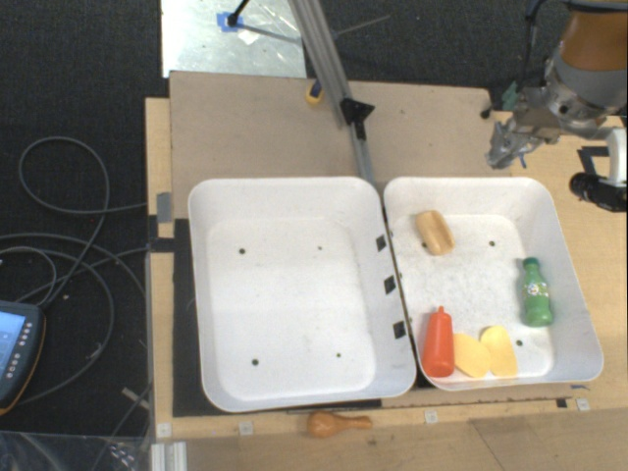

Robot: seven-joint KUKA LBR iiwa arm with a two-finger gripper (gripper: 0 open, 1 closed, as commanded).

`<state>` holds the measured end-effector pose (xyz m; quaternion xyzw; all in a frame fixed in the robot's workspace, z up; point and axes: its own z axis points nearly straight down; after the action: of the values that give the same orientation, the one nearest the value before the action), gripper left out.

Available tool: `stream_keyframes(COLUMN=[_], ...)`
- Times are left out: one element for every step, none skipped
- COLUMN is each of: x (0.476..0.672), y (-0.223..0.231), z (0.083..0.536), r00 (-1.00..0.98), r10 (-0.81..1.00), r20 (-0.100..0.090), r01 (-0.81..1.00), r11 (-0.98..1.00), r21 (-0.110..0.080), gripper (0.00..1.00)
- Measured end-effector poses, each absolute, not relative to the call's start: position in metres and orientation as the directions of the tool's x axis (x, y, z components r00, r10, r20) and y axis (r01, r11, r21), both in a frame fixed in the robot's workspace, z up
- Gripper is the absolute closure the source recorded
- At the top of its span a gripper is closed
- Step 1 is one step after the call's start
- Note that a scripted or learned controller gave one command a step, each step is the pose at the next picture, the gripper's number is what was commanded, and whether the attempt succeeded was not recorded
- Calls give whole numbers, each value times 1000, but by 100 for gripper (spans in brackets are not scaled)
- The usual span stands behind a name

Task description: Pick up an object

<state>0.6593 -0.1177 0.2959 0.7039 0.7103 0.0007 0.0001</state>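
Note:
The right bin (559, 226) holds a tan bread-like piece (433, 232) near its back left, a green bottle (536, 291) by its right wall, a red bottle (438, 342) at the front, and two yellow pieces (486, 352) beside the red bottle. My gripper (509, 154) hangs above the bench just behind the right bin's back rim, apart from every object. Nothing shows between its fingers.
The left bin (206, 204) sits beside the right one, with black clips along the shared rim. A tan pear-shaped object (334, 423) lies on the bench in front of the left bin. A slanted metal pole (329, 57) crosses the back. Cables lie on the floor at left.

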Motion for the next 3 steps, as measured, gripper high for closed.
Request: stream_keyframes(x=[659,646,637], y=[-62,0,46], z=[278,266,249], r00=[-10,-11,-9], r10=[1000,1000,1000], r20=[2,3,2], r01=[1000,1000,1000], r11=[10,11,9], r21=[1,-1,-1], gripper=[100,100,100])
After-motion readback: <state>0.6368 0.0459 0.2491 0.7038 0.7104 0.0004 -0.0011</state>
